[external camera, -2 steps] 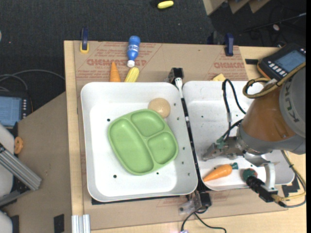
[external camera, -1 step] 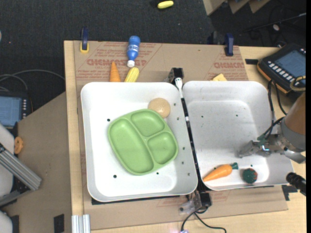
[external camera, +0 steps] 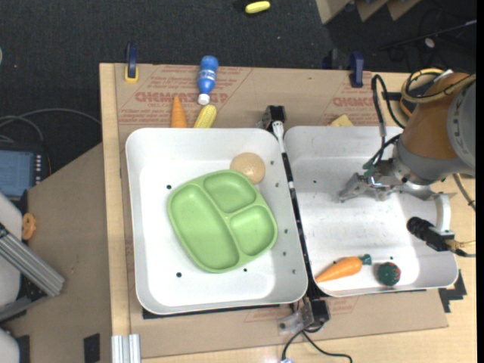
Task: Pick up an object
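Candidate picks in right white bin (external camera: pixel 333 225): orange plastic carrot with green top (external camera: pixel 340 268) and small dark green-red round toy (external camera: pixel 388 274), both lying near front edge, just beside each other, not touching. Neither lifted. Metal two-finger gripper (external camera: pixel 354 188) over bare bin floor, well apart from both, fingers spread, nothing between them. Judgement: pick not started; approach, descent, close, lift all left. Left white bin (external camera: pixel 144 203): green three-compartment plastic plate (external camera: pixel 221 219), beige round ball (external camera: pixel 248 166) touching plate's far rim.
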